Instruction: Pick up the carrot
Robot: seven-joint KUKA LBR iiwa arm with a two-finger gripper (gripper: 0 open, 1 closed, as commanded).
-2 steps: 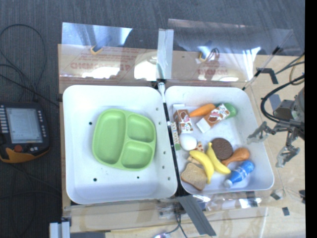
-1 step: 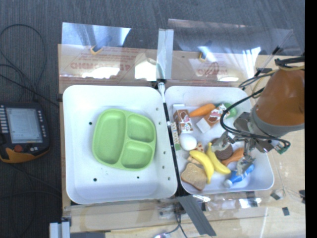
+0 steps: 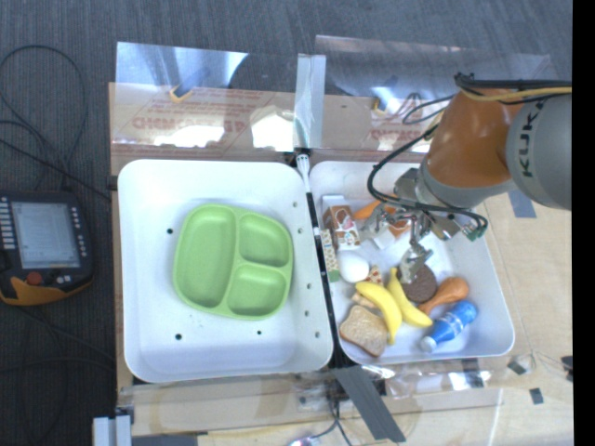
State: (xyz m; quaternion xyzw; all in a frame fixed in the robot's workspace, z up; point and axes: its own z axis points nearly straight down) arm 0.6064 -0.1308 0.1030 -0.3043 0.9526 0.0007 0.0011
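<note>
Pincer (image 3: pixel 416 246) hangs low over the middle of the right bin (image 3: pixel 497 295), under the orange wrist band of the grey arm (image 3: pixel 483 147), and whether it is apart or together I cannot tell, as cables and the wrist crowd it. Just beside it toward the bin's far edge lies the carrot (image 3: pixel 367 210), a small orange piece partly hidden by the arm's fittings. A small carton (image 3: pixel 343 227) stands next to the carrot near the bin's left wall, with a white egg (image 3: pixel 354 268) nearer the front. Directly below the pincer sits a dark round cookie (image 3: pixel 419 284), touching a banana (image 3: pixel 390 305). A slice of bread (image 3: pixel 363 329) lies at the front edge, a blue bottle (image 3: pixel 450 326) toward the front right corner. The left bin (image 3: pixel 149 342) carries a green divided plate (image 3: pixel 234 260) at its middle.
</note>
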